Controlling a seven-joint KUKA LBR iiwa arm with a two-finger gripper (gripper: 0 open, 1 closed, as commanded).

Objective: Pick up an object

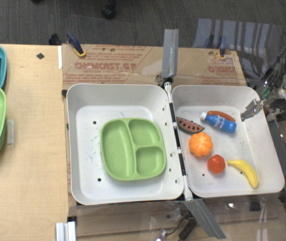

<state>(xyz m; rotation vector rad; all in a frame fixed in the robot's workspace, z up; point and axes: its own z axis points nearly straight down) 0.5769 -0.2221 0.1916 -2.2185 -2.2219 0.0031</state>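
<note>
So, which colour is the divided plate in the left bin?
The divided plate is light green all over, seen clearly in the camera view against the white left bin.

arm: enters at the right edge, little of it in frame
gripper [252,110]: low on the right side, its grey tip slanting down and to the left
fingers: too small and blurred to judge

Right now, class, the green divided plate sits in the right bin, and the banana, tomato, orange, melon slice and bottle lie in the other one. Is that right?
Not quite: the camera view shows the plate in the left bin. The banana, tomato, orange, melon slice and bottle lie in the other, the right bin.
</note>
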